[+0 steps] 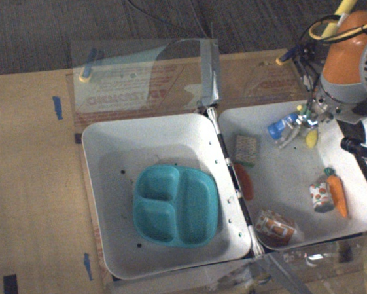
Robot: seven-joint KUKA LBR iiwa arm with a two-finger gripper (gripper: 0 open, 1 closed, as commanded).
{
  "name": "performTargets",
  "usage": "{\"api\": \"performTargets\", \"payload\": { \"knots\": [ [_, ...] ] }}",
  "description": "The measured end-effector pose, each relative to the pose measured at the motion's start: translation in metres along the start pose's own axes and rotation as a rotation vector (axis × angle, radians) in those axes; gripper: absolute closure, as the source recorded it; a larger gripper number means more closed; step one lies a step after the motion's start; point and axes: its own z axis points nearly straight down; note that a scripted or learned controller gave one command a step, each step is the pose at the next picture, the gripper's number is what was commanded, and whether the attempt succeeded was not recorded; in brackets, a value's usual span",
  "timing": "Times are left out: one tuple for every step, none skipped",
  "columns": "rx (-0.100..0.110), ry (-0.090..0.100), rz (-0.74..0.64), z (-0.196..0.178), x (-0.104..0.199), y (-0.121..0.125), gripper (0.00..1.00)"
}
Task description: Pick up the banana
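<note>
Surface [31,193]: tan board carrying two white bins side by side, clear sheet at the far end.
Arm [348,58]: grey with the orange band, reaching in from the right over the right bin's far corner.
Left bin [104,145]: holds a teal tray [176,205] with three compartments, nothing in them as far as I can see.
Right bin [273,185]: way busier. Carrot [338,196] near the right wall with a spotted white thing [319,197] touching it, grey pad [245,148] at the far left, red stick [243,181] along the left wall, orange-brown packet [276,226] in the near corner.
Tool [304,122]: sits low at the far right of the right bin; can't tell its state, too blurry.
Blue thing [279,128]: just left of the tool.
Banana [311,137]: small yellow bit right beside the tool, mostly hidden.
Tip: I'd close across the banana's narrow side and keep clear of the blue thing.
</note>
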Motion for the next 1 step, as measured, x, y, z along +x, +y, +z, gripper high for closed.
{"api": "performTargets", "payload": {
  "knots": [
    [0.006,0.002,-0.047,-0.0001,-0.0019,0.0005,0.0]
  ]
}}
